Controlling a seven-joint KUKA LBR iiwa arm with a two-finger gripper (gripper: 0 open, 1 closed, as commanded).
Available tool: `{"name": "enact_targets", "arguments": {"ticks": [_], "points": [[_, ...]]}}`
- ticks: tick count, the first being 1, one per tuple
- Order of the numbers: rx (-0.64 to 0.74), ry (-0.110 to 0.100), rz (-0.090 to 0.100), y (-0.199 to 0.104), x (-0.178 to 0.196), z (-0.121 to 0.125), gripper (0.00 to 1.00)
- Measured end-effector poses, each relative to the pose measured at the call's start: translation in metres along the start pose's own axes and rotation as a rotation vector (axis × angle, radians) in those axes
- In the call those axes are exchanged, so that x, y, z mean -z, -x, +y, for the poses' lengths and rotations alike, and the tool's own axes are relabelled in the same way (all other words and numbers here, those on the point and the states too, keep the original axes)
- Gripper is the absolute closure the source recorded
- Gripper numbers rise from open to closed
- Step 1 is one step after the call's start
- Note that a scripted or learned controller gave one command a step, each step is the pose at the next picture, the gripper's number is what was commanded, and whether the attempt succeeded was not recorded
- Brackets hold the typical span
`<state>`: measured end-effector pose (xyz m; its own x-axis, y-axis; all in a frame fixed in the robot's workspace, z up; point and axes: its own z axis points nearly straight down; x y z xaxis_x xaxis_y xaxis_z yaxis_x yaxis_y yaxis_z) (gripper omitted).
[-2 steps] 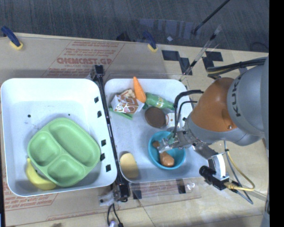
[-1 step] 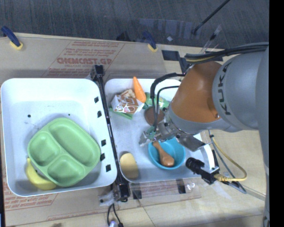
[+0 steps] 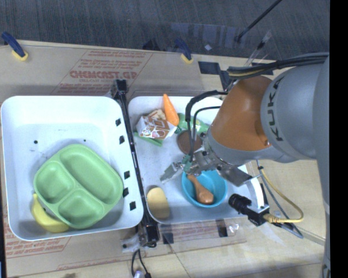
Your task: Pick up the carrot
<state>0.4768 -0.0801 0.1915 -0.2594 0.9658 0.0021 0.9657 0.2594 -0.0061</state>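
The carrot [image 3: 170,110] is a small orange cone lying at the back of the right bin [image 3: 140,155], its tip pointing toward the far wall. It rests beside a printed snack packet [image 3: 153,125]. My gripper [image 3: 182,168] hangs low over the middle of the right bin, well in front of the carrot and apart from it, next to the left rim of a blue bowl [image 3: 218,200]. Nothing shows held in it. The arm's orange band and grey wrist hide the right part of this bin.
The blue bowl holds an orange-brown sausage-like piece [image 3: 202,191]. A tan round item [image 3: 157,201] lies at the right bin's front left, and a brown item [image 3: 185,143] sits behind the gripper. In the left bin [image 3: 23,120] a green divided plate [image 3: 78,184] rests on a yellow object [image 3: 46,220].
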Motion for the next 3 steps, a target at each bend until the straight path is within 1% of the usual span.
{"name": "enact_targets", "arguments": {"ticks": [1, 2, 3], "points": [[-0.222, -0.001, -0.002, 0.06, -0.037, 0.026, 0.0], [-0.025, -0.002, 0.002, 0.103, -0.077, -0.028, 0.0], [-0.009, -0.011, 0.02, 0.096, -0.069, -0.025, 1.0]]}}
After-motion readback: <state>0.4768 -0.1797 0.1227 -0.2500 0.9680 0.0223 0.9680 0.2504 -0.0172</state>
